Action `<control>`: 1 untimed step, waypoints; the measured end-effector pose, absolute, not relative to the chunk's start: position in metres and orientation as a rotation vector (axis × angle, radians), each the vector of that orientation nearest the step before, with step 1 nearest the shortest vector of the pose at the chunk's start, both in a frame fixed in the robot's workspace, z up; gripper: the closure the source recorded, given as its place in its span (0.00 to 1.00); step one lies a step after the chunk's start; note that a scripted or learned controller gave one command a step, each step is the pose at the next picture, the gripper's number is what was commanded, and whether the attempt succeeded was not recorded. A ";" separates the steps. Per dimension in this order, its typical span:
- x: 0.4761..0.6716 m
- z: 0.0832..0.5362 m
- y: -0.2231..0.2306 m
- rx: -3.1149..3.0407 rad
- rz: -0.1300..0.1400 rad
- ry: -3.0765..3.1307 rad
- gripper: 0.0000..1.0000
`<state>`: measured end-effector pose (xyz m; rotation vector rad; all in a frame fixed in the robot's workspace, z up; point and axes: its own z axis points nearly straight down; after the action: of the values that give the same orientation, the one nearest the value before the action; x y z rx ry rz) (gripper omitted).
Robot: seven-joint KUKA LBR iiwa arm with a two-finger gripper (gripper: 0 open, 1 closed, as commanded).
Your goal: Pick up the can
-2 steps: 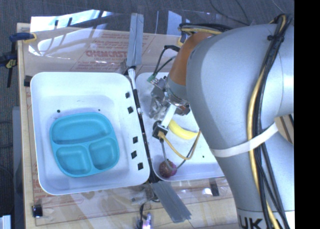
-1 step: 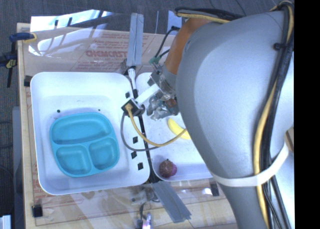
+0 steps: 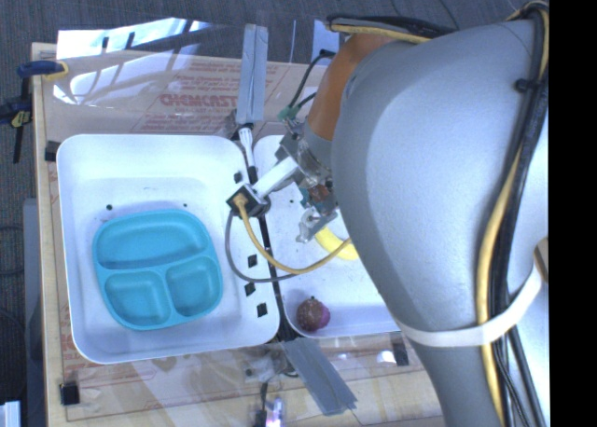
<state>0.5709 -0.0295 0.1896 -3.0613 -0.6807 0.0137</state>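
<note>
**Bench and what is sitting on it**

Wooden bench (image 3: 56,229) is carrying two shallow white bins side by side: left bin (image 3: 70,183) and right bin (image 3: 345,315), rims touching. A clear printed sheet (image 3: 187,89) is lying behind them.

Red print reading "CHEMCAST" runs repeated across the clear protective sheet (image 3: 187,99) on the table (image 3: 42,229), up and to the left of the claw (image 3: 312,220); the smaller red lines beneath it are too blurred to read
</note>
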 end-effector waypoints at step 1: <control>0.609 0.200 -0.047 -3.064 0.011 -0.675 0.00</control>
<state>0.6087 -0.0469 0.2002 -3.0640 -0.6753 0.0113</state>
